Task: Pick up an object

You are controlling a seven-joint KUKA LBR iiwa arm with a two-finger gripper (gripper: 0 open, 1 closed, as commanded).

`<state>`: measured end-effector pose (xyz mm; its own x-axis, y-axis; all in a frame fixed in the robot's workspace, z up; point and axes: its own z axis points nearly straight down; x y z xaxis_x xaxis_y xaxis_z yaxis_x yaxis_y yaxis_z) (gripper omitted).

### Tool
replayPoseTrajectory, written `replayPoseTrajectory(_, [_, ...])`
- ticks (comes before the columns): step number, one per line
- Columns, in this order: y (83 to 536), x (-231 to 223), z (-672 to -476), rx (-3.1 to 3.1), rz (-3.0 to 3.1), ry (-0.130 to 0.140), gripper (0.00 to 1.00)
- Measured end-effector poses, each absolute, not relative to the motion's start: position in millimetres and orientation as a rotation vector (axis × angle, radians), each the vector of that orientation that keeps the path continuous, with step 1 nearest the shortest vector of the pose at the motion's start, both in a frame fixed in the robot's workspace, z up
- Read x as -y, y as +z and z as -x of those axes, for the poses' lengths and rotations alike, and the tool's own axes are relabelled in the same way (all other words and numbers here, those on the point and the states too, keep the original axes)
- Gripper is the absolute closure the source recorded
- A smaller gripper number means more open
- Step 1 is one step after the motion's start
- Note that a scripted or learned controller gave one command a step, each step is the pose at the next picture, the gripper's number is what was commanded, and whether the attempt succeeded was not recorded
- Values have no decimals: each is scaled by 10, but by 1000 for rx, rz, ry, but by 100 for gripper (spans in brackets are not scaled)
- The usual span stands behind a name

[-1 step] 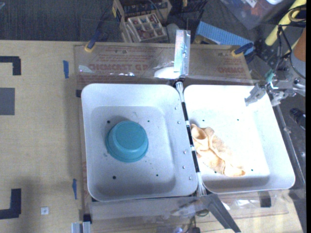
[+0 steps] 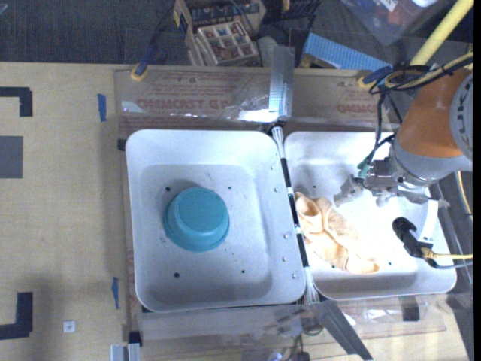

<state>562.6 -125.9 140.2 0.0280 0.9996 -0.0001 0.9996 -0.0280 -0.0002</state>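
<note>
A blue bowl (image 2: 197, 218) sits upside down in the middle of the left bin (image 2: 150, 156). A crumpled pale orange cloth-like thing (image 2: 331, 235) lies along the left side of the right bin (image 2: 323, 150), stretching toward its front. My gripper (image 2: 353, 189) hangs over the middle of the right bin, just right of and above the cloth's upper end. Nothing is seen held in it.
A metal divider (image 2: 291, 201) separates the two bins. The grey arm with its orange band (image 2: 432, 126) reaches in over the right bin's far right corner. Cardboard and plastic wrap (image 2: 203, 104) line the back edge behind the bins.
</note>
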Motion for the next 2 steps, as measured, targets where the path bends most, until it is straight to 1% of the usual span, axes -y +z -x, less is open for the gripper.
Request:
replayPoseTrajectory(1, [916, 1036, -5351, 2292, 2166, -13, 0])
replayPoseTrajectory(2, [923, 967, -5068, 2489, 1944, -17, 0])
